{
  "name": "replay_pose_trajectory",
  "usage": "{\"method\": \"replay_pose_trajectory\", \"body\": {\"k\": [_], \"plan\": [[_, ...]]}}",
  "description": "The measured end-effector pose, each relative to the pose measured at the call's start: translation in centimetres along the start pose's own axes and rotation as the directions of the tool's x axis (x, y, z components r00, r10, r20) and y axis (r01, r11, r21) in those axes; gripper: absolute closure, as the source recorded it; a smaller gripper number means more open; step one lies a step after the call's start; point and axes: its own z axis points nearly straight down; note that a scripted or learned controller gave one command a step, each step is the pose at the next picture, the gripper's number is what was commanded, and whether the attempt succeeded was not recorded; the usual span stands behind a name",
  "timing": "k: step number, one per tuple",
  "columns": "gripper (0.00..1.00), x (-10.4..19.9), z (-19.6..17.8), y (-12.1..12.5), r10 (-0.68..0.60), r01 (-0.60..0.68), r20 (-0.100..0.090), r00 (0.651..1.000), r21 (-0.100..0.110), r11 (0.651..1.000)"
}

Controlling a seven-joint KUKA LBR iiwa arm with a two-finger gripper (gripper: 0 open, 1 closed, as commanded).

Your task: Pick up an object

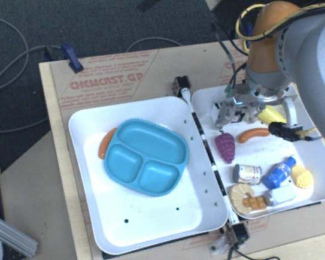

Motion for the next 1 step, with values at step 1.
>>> {"method": "replay_pose_trajectory", "body": {"k": [1], "plan": [[0.0,-1.52,0.33,0.04,-0.005,0.005,-0.031,0.999,-0.001,1.0]]}}
